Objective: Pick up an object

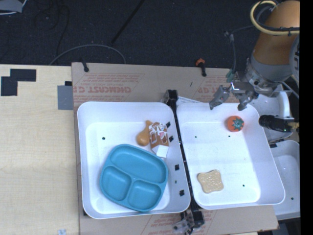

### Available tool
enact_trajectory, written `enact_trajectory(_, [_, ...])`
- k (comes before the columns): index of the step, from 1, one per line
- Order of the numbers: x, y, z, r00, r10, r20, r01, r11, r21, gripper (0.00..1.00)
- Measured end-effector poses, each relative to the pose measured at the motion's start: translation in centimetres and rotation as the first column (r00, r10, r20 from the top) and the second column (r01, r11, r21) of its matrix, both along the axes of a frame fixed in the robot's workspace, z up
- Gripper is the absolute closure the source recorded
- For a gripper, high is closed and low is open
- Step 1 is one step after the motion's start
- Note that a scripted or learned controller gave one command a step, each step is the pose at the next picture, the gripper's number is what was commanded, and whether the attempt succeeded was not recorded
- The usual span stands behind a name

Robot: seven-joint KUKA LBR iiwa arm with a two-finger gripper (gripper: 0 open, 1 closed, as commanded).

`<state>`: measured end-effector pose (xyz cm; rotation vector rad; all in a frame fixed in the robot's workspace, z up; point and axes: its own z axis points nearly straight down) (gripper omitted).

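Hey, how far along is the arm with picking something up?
Done: nothing looks lifted; the gripper hangs open over the right bin's far edge with nothing between its fingers. In hand: it is near the orange tomato, though not on it. Left: the whole grasp and lift. The cracker and blue divided plate lie untouched.

Left bin [90,131]: divided plate [133,177] front; gourd toy [143,135] touching packet [159,135] behind it; right bin [266,180]: tomato [234,124] rear, cracker [211,181] front, well apart.
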<state>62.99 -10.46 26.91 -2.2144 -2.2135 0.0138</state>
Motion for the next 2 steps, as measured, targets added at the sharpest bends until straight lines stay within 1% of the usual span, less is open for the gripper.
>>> enact_trajectory(1, [0.2,0.0,0.7,1.0,0.002,0.013,-0.002,1.0,-0.001,0.0])
enact_trajectory(2, [0.2,0.7,-5.6,1.0,0.002,0.006,-0.002,1.0,0.0,0.0])
